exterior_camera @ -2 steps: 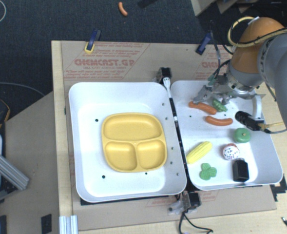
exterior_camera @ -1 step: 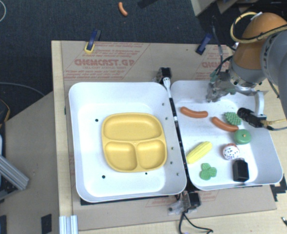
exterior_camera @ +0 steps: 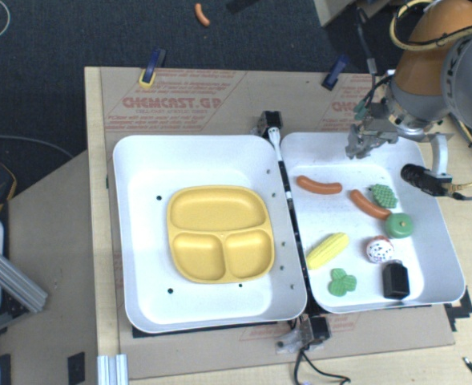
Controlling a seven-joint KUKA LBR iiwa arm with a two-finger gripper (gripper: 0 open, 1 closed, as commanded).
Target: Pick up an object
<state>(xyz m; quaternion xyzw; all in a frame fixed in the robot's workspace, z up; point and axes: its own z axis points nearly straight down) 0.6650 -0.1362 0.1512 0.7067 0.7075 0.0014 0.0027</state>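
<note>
Claw (exterior_camera: 361,144) hovering at far edge of right white plastic bin (exterior_camera: 452,255), below grey arm with orange band (exterior_camera: 432,50). Cannot tell finger state at this angle; nothing visible between them. No object picked yet by the look of it.

Landmark: orange-red sausage, the straight one (exterior_camera: 319,186), lying nearest the claw, just in front of it. Likeliest target.

- Second orange-red sausage, curved (exterior_camera: 369,204): right of the first, touching or almost touching green knobbly toy (exterior_camera: 383,195).
- Green round disc (exterior_camera: 398,225): right and nearer camera.
- White speckled ball (exterior_camera: 380,250): beyond the disc, toward front.
- Yellow plastic corn cob (exterior_camera: 327,249): in front of the landmark.
- Green clover-shaped toy (exterior_camera: 342,281) and black block (exterior_camera: 395,280): furthest front.
- Yellow three-compartment plastic tray (exterior_camera: 219,233): well left, in left white bin (exterior_camera: 139,239).

Risks, as judgement:
- Sausage low and round; could roll or squirt out sideways on closing.
- Descent so close to bin rim might clip the wall.
- Going for the curved sausage instead: likely drags the knobbly toy too.
- Ball rolls off if nudged.
</note>
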